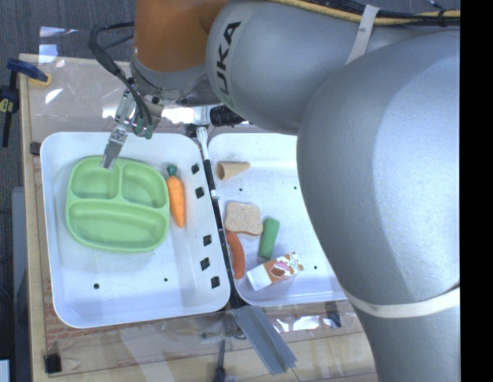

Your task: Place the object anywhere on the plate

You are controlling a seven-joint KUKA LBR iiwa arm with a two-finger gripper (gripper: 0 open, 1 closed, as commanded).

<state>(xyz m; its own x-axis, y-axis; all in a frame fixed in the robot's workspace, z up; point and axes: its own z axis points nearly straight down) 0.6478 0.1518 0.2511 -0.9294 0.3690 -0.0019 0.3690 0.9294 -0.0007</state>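
Reading "UKA" on grey arm [254, 62], tool [113, 151] over plate [117, 205], grip unclear

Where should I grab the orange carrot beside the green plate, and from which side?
Take the orange toy carrot across its thick upper half, just below the green top, coming straight down. It lies lengthwise between the green divided plate and the bin wall, so close across its width.

The bench [40, 110] is brown wood with a clear sheet on it. 2 white bins sit on it side by side, the left bin [111, 293] touching the right bin [310, 293].
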